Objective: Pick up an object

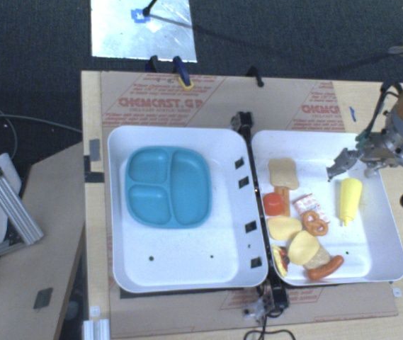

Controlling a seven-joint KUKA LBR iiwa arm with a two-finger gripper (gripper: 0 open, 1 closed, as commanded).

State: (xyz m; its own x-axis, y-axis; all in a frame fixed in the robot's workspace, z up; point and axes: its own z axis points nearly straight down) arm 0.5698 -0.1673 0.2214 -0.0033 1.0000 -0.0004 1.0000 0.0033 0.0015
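Your gripper (344,164) hangs at the right bin's (389,250) far edge; whether it is open or closed, you cannot tell. The yellow bottle (349,198) lies just below and beside its tip, apart from it, long axis running toward the bin's near side

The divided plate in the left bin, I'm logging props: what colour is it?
Light blue. The divided plate shows plainly in the camera view, lying in the left bin.

You're in robotics lab: cardboard-lined tabletop (151,98), two white bins (180,268), aluminium framing (3,197), loose cables (17,122), dark carpet (31,41).
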